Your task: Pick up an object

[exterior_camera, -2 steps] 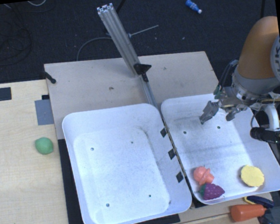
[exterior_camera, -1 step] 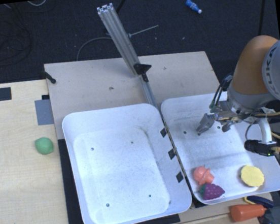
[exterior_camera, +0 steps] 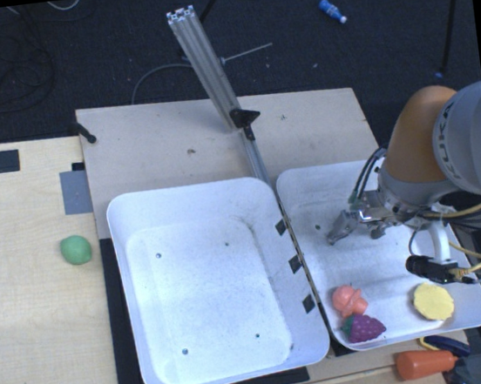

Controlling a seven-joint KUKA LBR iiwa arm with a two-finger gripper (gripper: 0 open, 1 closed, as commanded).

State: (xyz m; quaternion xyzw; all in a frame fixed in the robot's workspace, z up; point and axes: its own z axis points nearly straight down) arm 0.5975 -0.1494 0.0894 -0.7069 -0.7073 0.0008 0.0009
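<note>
Orange toy [exterior_camera: 425,362] at the bottom edge, outside the bins.
Your candidates sit clustered in the right bin's [exterior_camera: 311,195] lower corner: pink piece [exterior_camera: 349,299] touching the purple one [exterior_camera: 364,328], yellow disc [exterior_camera: 433,302] apart to their right. Your gripper [exterior_camera: 350,225] hangs above them over bare floor, fingers spread with nothing between, probably poised to descend. A green ball [exterior_camera: 76,250] lies far left on the bench.

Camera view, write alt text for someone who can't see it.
A grey robot arm's gripper hovers over the right bin, which holds a pink toy, purple grapes and a yellow piece. A green ball lies on the bench.
</note>
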